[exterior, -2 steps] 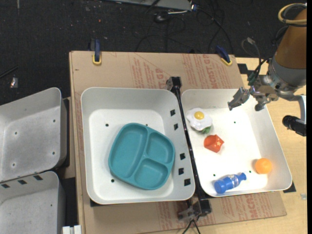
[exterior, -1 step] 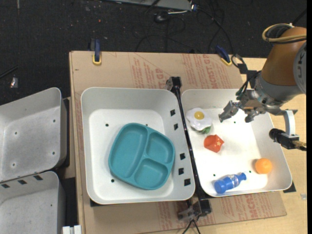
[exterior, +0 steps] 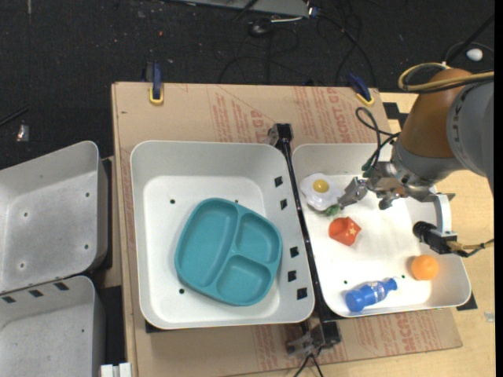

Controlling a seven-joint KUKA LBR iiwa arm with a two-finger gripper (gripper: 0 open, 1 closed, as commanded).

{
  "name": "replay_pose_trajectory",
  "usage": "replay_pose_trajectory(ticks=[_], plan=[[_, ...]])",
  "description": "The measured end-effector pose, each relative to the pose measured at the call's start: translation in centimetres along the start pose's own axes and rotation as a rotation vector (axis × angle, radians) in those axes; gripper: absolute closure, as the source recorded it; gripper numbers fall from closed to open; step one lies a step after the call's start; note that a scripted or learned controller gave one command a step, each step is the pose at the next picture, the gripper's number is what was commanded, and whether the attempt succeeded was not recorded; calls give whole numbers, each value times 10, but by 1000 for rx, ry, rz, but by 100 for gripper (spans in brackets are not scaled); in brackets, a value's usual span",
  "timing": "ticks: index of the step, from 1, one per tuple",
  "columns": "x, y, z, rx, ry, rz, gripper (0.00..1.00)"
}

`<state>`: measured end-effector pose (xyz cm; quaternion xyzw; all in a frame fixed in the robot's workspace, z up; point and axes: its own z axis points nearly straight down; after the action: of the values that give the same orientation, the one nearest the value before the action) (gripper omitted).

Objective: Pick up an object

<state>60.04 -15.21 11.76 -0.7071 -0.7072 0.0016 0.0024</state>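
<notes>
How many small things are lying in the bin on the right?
4: a fried egg toy at the back left, a red piece mid-bin, an orange ball front right, a blue bottle in front.

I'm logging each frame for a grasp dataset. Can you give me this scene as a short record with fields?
left bin: teal divided plate
right bin: fried egg toy, red piece, orange ball, blue bottle lying on its side
gripper: over right bin, beside the egg toy
held object: none seen between the jaws
</notes>
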Motion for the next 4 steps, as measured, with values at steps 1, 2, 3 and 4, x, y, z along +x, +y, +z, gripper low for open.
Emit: replay_pose_trajectory(ticks=[1, 2, 3, 4], plan=[[0, 1, 25, -6, -2, 1, 0], [0, 1, 15, -7, -2, 1, 100], [-6, 0, -47, -12, -3, 2, 100], [1, 2, -93, -12, -2, -3, 100]])
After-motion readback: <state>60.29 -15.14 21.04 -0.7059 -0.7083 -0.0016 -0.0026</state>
